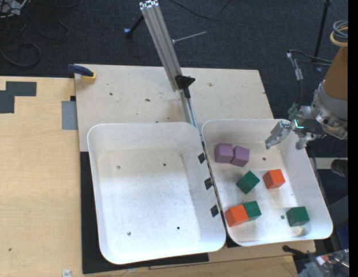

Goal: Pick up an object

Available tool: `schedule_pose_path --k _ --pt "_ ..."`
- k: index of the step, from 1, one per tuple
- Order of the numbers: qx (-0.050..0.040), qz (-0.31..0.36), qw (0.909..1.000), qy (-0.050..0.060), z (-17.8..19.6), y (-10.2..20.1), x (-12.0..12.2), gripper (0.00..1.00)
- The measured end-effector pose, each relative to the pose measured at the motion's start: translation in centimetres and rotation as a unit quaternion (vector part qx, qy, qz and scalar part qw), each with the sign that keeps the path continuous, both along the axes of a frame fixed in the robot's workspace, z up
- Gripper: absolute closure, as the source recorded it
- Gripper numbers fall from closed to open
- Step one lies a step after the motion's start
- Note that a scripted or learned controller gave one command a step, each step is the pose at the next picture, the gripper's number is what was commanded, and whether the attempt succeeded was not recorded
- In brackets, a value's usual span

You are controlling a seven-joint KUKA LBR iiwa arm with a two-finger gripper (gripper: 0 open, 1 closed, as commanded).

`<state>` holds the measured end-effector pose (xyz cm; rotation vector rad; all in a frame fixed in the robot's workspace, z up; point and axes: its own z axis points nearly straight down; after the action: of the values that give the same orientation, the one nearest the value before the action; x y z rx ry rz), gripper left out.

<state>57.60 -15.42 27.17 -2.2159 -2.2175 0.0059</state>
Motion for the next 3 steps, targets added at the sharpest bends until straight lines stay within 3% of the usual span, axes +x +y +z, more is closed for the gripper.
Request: schedule_pose_path --k 1,3 --pt "-0.0006 0.0 1.0 -0.002 0.2 0.0 0.1 0.0" --pt "0.0 -0.001 1.0 0.0 -8.7 -0.3 -0.1 0.0"
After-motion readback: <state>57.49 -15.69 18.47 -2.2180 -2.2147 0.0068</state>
